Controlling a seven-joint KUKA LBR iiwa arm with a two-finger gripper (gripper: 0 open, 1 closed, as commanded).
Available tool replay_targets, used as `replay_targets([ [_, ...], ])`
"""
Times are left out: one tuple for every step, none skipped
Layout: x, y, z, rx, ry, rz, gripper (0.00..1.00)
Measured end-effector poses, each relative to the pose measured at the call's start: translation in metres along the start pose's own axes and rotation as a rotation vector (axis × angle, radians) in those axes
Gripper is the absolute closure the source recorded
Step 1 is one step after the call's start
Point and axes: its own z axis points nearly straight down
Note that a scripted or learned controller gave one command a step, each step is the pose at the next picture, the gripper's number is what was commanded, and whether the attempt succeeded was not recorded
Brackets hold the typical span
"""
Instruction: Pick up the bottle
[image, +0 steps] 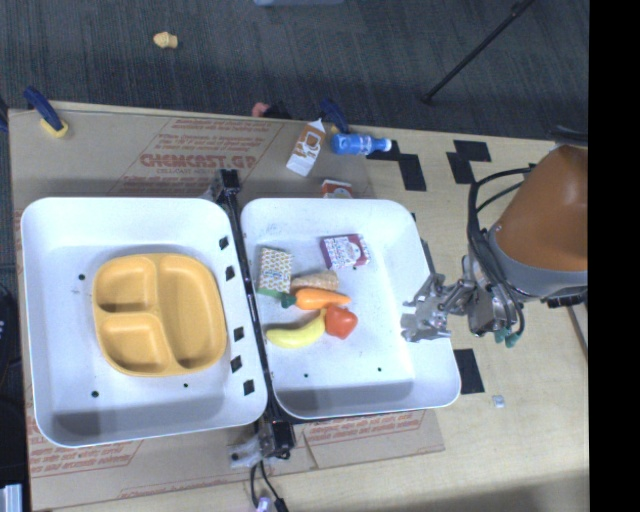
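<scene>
Hovering at the right bin's (440, 385) three o'clock rim, the metal two-finger gripper (420, 313) holds nothing; whether its fingers are apart cannot be told. Small blue plastic bottle (356, 145) lies untouched on the table, twelve o'clock beyond that bin. Pick not begun.

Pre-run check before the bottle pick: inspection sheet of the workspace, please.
Surface: bench, cardboard under two white bins.
Job's things: blue bottle lying outside the bins, beyond the right bin.
Clutter: banana, carrot, red fruit, purple packet in right bin; yellow divided plate in left bin.
Grippers: pincer at right bin's right rim, far from bottle.
Cables: dark cable looping beside arm.
Surroundings: dark carpet.
</scene>
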Motion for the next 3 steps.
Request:
replay_targets([
  [0.004, 0.015, 0.015, -0.001, 0.004, -0.139, 1.0],
  [-0.001, -0.005, 0.021, 0.0, 0.001, -0.027, 1.0],
  [-0.001, -0.005, -0.003, 0.0, 0.0, -0.52, 1.0],
])
